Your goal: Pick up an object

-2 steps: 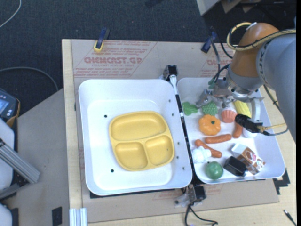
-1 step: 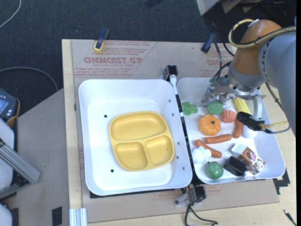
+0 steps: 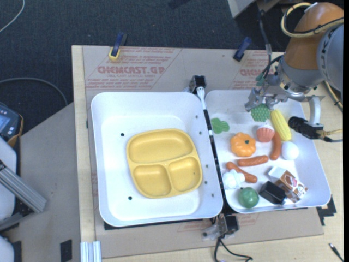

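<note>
Camera view. Landmark: the corn cob, lying in the far part of the right bin.

1. Gripper: positioned just left of the corn cob, low over a green knobbly item, probably a toy broccoli. The item sits directly under the fingertips and touches or nearly touches them. Whether it is between the fingers cannot be told from this angle, and neither can the opening of the gripper.

2. Handling, as a judgement: the green item looks like a small moulded plastic toy, so light, stiff and not fragile. Its bumpy surface should give some grip, but its rounded form could roll or squirt out under an off-centre squeeze. Take hold across its widest part, fingers on opposite sides, clear of the corn cob beside it.

3. Count, right bin: one corn cob, one green knobbly item, one flat green leaf shape well left of the cob, one orange pumpkin, one pink cupcake, one white egg, three sausage-like pieces, one white lumpy piece, one green ball, one black block, one printed carton.

4. Count, left bin: one yellow divided tray with three compartments
</note>
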Controlling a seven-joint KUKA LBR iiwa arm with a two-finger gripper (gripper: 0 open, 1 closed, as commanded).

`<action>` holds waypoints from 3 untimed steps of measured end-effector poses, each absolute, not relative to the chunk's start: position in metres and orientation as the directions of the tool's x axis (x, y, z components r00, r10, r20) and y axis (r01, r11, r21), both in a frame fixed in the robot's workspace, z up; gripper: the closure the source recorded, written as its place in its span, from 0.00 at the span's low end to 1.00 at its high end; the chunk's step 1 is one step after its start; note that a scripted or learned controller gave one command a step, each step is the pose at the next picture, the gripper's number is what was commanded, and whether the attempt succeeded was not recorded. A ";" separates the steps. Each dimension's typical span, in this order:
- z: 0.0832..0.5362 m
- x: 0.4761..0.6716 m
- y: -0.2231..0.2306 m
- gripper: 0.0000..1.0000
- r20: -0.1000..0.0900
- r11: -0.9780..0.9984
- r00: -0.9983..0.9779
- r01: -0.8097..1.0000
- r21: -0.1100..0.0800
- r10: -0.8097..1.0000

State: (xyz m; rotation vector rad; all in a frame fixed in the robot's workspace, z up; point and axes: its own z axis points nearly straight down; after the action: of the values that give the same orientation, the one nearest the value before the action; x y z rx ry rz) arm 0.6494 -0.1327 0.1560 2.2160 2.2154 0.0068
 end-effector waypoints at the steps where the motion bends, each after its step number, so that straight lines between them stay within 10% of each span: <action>1: 0.218 0.658 -0.135 1.00 -0.002 0.001 -0.001 1.000 0.009 1.000; 3: 0.227 0.637 -0.094 1.00 0.002 0.003 -0.003 1.000 -0.003 1.000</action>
State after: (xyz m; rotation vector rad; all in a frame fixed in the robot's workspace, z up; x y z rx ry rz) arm 0.6371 -0.0941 0.2273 2.2201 2.2278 -0.0018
